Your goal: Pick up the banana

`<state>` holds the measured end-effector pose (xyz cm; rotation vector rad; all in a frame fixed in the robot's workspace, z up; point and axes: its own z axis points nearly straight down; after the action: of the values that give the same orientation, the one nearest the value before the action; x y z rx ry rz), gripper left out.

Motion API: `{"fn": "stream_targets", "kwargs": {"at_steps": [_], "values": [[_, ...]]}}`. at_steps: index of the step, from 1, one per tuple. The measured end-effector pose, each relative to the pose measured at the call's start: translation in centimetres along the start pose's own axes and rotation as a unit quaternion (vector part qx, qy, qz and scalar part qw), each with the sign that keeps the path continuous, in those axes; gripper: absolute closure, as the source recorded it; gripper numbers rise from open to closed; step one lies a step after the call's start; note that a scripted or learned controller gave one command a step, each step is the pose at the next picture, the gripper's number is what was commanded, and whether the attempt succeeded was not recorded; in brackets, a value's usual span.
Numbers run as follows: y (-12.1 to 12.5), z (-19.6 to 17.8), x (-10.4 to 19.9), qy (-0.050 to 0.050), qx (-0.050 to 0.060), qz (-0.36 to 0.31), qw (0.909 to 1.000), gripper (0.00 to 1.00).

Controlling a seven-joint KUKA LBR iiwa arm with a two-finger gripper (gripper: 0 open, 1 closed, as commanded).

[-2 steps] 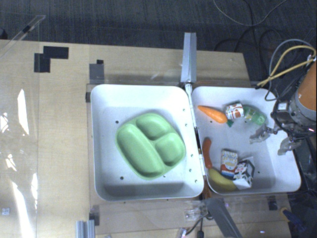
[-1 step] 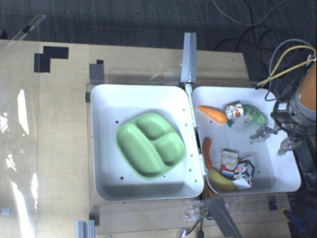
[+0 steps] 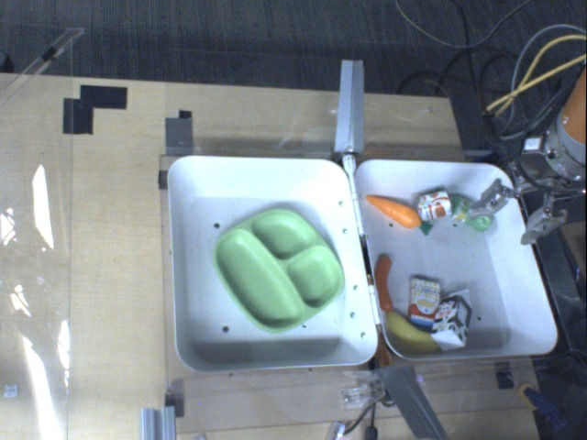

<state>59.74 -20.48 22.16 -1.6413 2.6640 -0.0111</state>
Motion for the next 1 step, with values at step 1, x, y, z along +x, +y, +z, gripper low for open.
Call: {"fn": "stream_targets", "kwargs": {"at_steps": [1], "values": [[-0.21, -1.29, -0.22, -0.004, 0.005, 0.001, 1.0, 1.0]]}}
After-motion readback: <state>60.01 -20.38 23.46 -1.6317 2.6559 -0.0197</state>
